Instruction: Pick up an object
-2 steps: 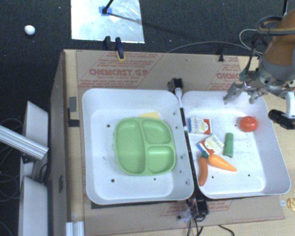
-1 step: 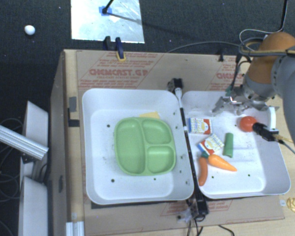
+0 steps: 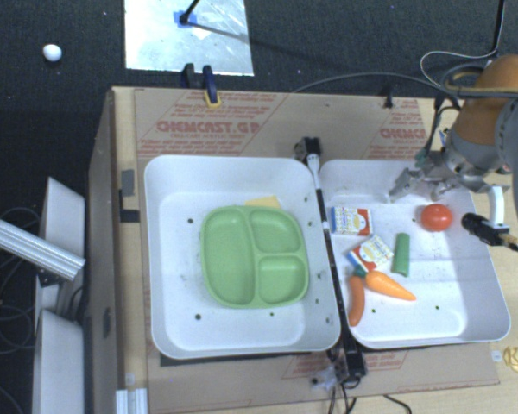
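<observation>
Approach is the step in hand: the pincer [image 3: 421, 182] hovers at the right bin's [image 3: 479, 317] far edge, fingers spread apart and holding nothing. Just beside it lies the tomato [image 3: 436, 217]; the next move calls for descending over it and closing.

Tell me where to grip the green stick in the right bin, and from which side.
Probably the middle of the green stick, coming straight down with the gripper closing across its narrow width. It lies flat, lengthwise up the picture, with bare floor on its right; the small packet on its left is close, so watch that side.
</observation>
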